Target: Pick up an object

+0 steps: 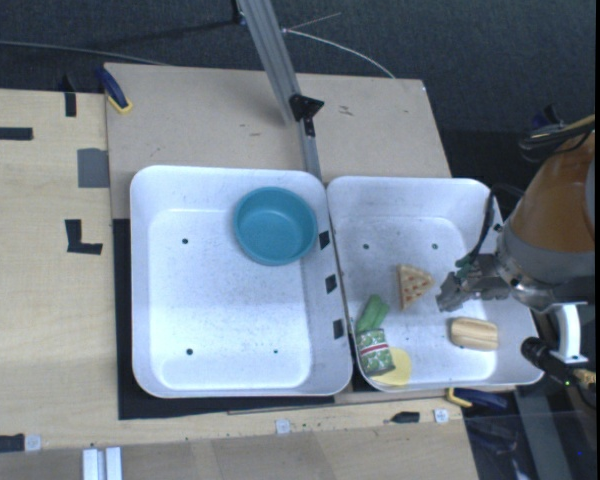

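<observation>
The right bin [400,203] holds a tan wedge like a pizza or cheese slice [414,284], a beige bread roll [473,334], and a green bottle with a label [372,335] lying on a yellow disc [396,367] near the front left corner. My gripper [458,290] hangs over the right bin, just right of the wedge and above the roll. Nothing shows between its fingers. A blue bowl [275,225] sits at the back of the left bin [170,298].
A metal pole [276,58] slants down to the seam between the bins. The arm's orange band [562,203] overhangs the right bin's right edge. Cables run at the far right. Black tape marks lie on the wooden bench at left.
</observation>
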`<state>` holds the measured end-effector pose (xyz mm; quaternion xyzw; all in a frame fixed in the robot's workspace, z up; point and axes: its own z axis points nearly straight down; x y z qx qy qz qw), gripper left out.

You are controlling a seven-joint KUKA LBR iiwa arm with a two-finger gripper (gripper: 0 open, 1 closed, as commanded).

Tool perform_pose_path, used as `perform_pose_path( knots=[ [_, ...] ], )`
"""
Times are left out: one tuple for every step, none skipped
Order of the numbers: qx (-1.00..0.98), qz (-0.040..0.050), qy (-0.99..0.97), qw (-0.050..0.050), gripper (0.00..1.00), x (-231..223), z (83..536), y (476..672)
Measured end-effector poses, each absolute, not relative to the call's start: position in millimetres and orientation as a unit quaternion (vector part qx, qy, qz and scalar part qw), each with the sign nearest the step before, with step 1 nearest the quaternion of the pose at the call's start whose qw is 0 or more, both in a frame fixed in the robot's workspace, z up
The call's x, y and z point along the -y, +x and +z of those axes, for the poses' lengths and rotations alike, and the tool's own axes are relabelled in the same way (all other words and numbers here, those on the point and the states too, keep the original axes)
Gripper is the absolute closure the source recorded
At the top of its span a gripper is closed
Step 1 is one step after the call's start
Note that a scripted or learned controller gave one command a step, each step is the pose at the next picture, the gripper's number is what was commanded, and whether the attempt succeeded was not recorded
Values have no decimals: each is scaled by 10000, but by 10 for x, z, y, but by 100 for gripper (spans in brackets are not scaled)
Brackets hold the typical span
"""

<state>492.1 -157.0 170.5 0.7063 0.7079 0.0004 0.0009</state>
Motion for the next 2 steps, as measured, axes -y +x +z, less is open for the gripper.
perform_pose_path(
  knots=[
    [-7081, 9, 7062, 15, 100, 1489, 2163, 4956],
    [-7077, 2, 7065, 3, 100, 1485, 2356, 4961]
  ],
)
